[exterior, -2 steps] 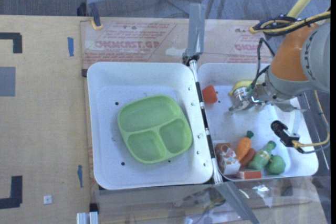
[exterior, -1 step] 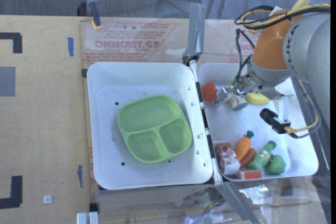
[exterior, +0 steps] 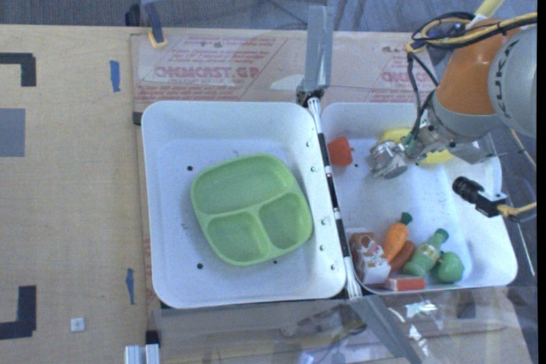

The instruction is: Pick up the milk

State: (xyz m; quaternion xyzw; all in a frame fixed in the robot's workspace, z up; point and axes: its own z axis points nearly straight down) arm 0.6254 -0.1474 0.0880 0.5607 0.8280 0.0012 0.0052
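Left bin: holds a green divided plate lying flat near its middle, three compartments up, all bare.

Right bin: holds the loose goods; most sit crowded in the lower part of the frame, likely slid together against the near wall.

Milk: small carton with a red and white face, lower left corner of the right bin, against the divider wall. Lies touching the carrot on its right.

Carrot: orange, green top, tilted across the pile just beside the milk.

Green bottle: lies slanted, right of the carrot, touching a round green fruit.

Red flat piece: at the near wall, below the carton; kind unclear.

Orange-red block: alone, upper left of the right bin, by the divider.

Yellow item: upper part of the right bin, partly hidden behind the arm.

Gripper: metal head low over the upper middle of the right bin, well apart from the milk. Whether the fingers are spread or pressed together cannot be told; nothing seen between them.

Task status: judged not begun on the carton; the head must travel toward the lower left corner, where the wall and the carrot crowd the grasp.
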